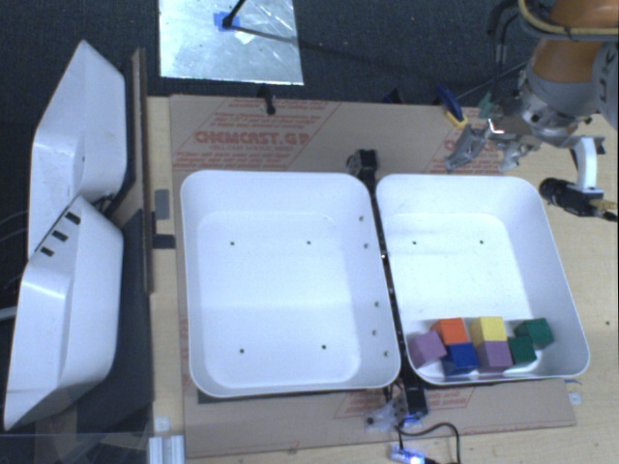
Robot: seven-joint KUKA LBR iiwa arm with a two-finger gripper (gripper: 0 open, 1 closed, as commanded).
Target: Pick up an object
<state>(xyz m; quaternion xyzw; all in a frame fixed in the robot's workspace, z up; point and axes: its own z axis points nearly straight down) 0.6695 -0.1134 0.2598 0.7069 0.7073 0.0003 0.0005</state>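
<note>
Dark speckled floor surrounds a bench topped with a brown cardboard sheet (290, 129) printed in red lettering. Camera view, looking down at a slant.

Two shallow white bins sit side by side on the cardboard, touching along a dark divider strip (387, 259) that runs between them.

Left bin (203, 259): bare white floor with a few small dark dots; I see nothing lying in it.

Right bin (551, 249): all contents huddle against the near wall, in the lower right corner. Blocks, tightly packed, most touching a neighbour:
- purple block (427, 345), leftmost, tilted
- orange block (452, 332), just behind the blue one
- blue block (461, 358), against the near wall
- yellow block (489, 330), beside the orange
- second purple block (495, 356), in front of the yellow
- green block (534, 333), rightmost, with a darker green block (520, 350) tucked against it

Rest of that bin's floor is bare white.

Arm enters from the upper right, orange band visible above the grey wrist. Gripper (481, 149) hangs over the cardboard just beyond the right bin's far rim, well apart from the blocks. Its fingers are small and blurred; cannot tell whether they are spread or closed. Nothing visible between them.

Elsewhere: a shiny metal plate (230, 27) lies beyond the bench at the top; two white moulded housings (68, 240) stand along the left side.
</note>
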